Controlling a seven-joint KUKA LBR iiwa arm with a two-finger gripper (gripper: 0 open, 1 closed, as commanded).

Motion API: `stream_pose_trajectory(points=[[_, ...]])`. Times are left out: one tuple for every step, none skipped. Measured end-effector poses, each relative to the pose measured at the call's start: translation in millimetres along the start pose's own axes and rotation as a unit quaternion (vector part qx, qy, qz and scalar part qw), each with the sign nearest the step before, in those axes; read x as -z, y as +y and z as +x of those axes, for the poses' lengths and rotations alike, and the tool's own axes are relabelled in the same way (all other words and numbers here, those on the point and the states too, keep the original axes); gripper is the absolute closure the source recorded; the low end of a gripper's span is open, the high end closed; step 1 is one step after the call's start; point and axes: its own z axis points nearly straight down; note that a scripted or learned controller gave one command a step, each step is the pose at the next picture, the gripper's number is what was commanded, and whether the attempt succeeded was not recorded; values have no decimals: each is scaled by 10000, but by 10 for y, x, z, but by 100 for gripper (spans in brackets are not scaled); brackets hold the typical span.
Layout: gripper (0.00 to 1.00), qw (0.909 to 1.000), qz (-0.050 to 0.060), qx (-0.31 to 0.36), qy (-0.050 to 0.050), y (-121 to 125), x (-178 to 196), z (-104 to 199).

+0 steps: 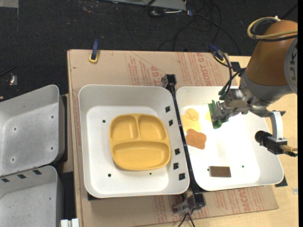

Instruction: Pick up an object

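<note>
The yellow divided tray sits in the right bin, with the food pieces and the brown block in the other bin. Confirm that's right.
Not quite. The camera view shows the yellow divided tray in the left bin, not the right. The food pieces and the brown block lie in the right bin, as you said.

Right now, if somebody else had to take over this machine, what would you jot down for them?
Tool: low in the right bin, at a green item near its upper left; grip unclear.
Right bin also holds: pale yellow piece, orange-brown piece, dark brown block.
Left bin: yellow divided tray.
Done: nothing visibly lifted.
Left: secure one item and raise it.
</note>
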Motion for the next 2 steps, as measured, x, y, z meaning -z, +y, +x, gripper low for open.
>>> stream_pose_trajectory(points=[[100,10000,-6,8,1,276,6,451],[100,10000,-6,11,4,446,44,1012]])
